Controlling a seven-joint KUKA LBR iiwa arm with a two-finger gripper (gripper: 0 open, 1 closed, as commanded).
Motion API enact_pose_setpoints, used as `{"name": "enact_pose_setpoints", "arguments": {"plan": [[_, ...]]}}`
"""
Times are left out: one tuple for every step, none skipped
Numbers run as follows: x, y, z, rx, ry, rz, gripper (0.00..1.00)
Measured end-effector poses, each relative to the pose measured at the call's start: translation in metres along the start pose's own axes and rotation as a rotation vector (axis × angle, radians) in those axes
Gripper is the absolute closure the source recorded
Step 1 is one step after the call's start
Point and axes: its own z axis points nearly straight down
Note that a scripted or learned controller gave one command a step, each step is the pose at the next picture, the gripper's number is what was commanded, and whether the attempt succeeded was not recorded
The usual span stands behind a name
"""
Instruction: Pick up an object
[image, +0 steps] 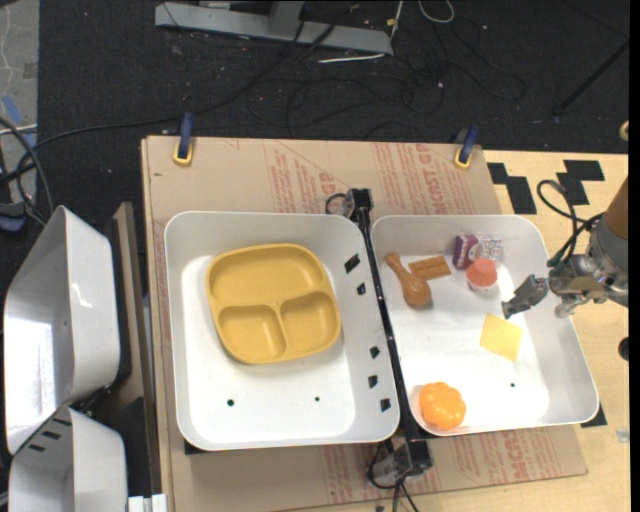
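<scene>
My gripper (546, 300) hovers over the right edge of the right bin (560, 395), open, with nothing between its fingers. A yellow wedge (502, 337) lies just below and left of it. A small red round object (482, 272) sits to the gripper's left, beside a purple item (464, 250) and a white patterned piece (490, 246). A brown spoon-like object (411, 284) and an orange-brown strip (432, 267) lie near the bin's upper left. An orange pepper-like object (442, 405) rests at the bin's front edge.
The left bin (190, 400) holds a yellow divided plate (273, 302). A black divider (378, 320) with clips runs between the bins. White containers (55, 330) stand off the bench at far left. Cables lie beyond the bench's back edge.
</scene>
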Motion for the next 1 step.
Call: {"name": "enact_pose_setpoints", "arguments": {"plan": [[0.0007, 0.0033, -0.0072, -0.013, -0.003, -0.004, 0.00]]}}
